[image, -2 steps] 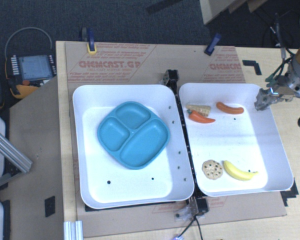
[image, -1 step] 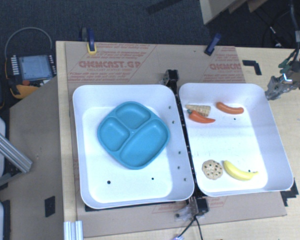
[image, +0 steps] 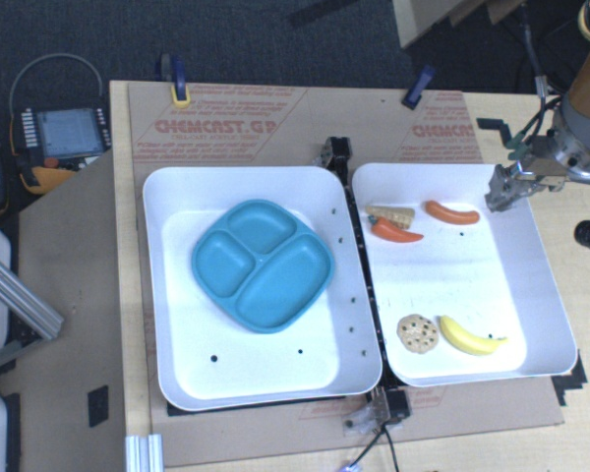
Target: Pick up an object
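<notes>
Over the right bin's (image: 546, 264) far right rim, arm's fingers (image: 504, 191) tilted downward, state unclear, beside the sausage (image: 452, 212).

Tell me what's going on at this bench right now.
A robot arm reaches in from the right, its gripper hovering over the right bin's far right edge, holding nothing visible. That bin has a hot dog, carrot, cracker, cookie and banana. A blue divided plate sits in the left bin.
</notes>
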